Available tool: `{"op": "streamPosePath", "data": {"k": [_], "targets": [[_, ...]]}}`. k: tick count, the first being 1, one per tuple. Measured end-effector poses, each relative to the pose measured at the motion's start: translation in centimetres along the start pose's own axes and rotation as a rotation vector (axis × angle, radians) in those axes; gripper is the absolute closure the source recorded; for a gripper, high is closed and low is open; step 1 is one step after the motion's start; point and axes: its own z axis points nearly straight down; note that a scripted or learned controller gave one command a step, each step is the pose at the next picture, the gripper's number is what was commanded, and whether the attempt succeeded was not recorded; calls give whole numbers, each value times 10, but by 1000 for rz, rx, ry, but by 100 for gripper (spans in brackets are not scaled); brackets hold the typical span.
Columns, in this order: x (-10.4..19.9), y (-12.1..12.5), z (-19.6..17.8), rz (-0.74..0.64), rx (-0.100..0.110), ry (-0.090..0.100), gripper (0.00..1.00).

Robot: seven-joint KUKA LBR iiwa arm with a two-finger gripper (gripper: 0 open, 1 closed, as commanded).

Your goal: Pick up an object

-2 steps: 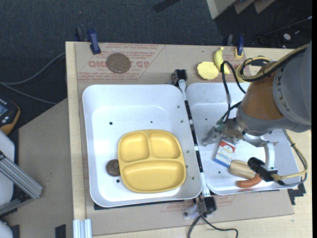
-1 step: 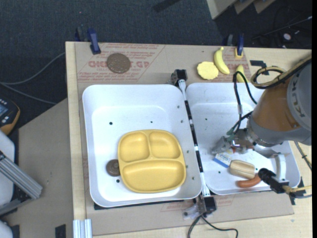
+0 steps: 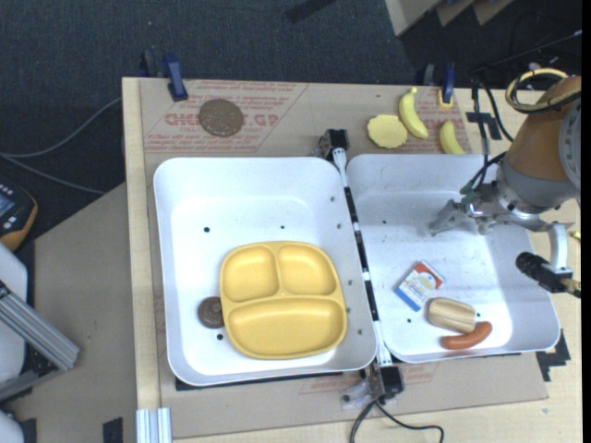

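The gripper point(image 3: 451, 218) hangs low over the upper part of the right bin point(image 3: 388, 178), reaching in from the right, its fingers point(image 3: 441, 223) pointing left and down toward the bin floor; whether they are spread or closed cannot be told here, and nothing is seen between them. The bin's things lie well apart from it near the front wall: a small blue, white and red carton point(image 3: 418, 286), just beside it a tan bread roll point(image 3: 451, 315), and touching the roll a red sausage point(image 3: 465, 339). In the left bin point(image 3: 185, 201) sits a yellow divided plate point(image 3: 281, 298) with a brown disc point(image 3: 211, 313) tucked against its left edge. On the tabletop point(image 3: 277, 118) behind the bins lie another brown disc point(image 3: 221, 116), a yellow chip-like piece point(image 3: 387, 131) and two bananas point(image 3: 414, 113).
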Motion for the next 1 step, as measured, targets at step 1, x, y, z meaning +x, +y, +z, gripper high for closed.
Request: {"op": "streamPosePath", "data": {"k": [1], "targets": [[96, 11, -165, -12, -12, 8, 0]]}}
